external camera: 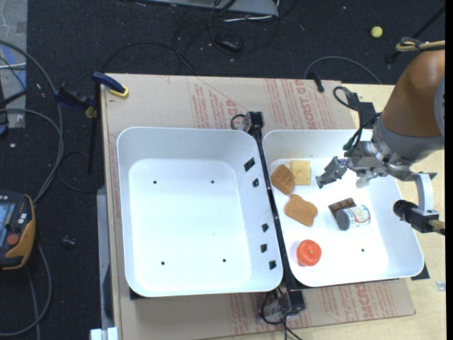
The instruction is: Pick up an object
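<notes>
Brown cardboard sheet [185,98] under bins, red print. Blue-and-yellow clamp [111,84] at its far-left corner. Orange-and-black handheld controller [15,229] on dark floor, left. Small yellow ball [377,31] on floor, far right.

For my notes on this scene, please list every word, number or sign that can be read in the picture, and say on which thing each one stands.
Red print on the cardboard sheet under the bins: mirrored and upside down, too blurred to quote.
Red print along the sheet's front edge: also unreadable.
Label on the small can in the right bin: too small to read.
Screen of the handheld device at the left: no legible text.

Two white bins [134,147], two bread slices [283,179], one tomato [308,252], one can [352,215].
</notes>
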